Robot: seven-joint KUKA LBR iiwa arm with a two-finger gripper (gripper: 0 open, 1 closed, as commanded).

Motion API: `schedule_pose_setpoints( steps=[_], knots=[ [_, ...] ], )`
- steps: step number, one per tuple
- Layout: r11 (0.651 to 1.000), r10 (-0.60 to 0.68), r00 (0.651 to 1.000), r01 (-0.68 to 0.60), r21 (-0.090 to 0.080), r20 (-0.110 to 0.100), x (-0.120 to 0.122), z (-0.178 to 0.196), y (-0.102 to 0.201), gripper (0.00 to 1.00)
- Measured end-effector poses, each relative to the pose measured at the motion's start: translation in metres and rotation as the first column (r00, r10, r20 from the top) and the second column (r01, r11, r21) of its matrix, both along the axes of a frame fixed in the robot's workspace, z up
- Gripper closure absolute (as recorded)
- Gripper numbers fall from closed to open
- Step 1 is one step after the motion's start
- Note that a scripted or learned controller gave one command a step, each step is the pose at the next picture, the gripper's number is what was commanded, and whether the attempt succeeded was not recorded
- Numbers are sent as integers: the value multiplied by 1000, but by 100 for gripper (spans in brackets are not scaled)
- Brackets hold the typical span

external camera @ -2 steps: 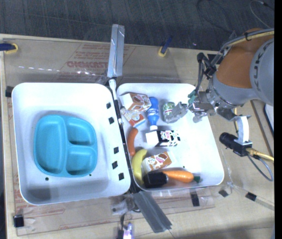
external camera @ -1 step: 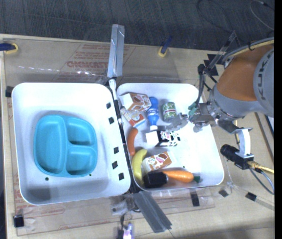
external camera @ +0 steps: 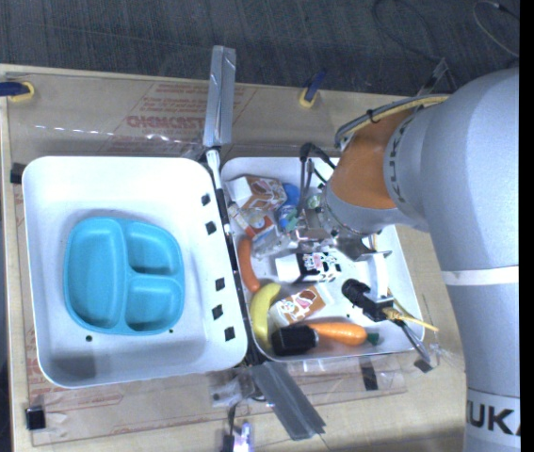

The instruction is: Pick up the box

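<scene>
In the right bin (external camera: 400, 252), a small carton with brown and white print (external camera: 265, 198) lies at the far left corner. Near the bin's front, a second small box with an orange and white label (external camera: 302, 303) rests beside a banana (external camera: 265, 311). My gripper (external camera: 285, 232) hangs low over the bin's middle left, just in front of the printed carton and behind a black-and-white cow-patterned item (external camera: 319, 264). The view shows nothing clearly held in it.
An orange carrot (external camera: 342, 331) and a black object (external camera: 291, 339) lie along the right bin's front wall. A red-orange sausage shape (external camera: 245, 262) lies by its left wall, and a blue item (external camera: 292, 196) sits behind the gripper. The left bin (external camera: 50, 186) holds a blue divided plate (external camera: 125, 271).
</scene>
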State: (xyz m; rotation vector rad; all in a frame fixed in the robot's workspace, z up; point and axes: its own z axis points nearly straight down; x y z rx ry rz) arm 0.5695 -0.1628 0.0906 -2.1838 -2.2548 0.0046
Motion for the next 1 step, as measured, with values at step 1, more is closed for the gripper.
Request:
schedule_pose_setpoints(
  steps=[1],
  knots=[
    [1000,1,1000,-1,0,-2,0,9,0,100]
  ],
)
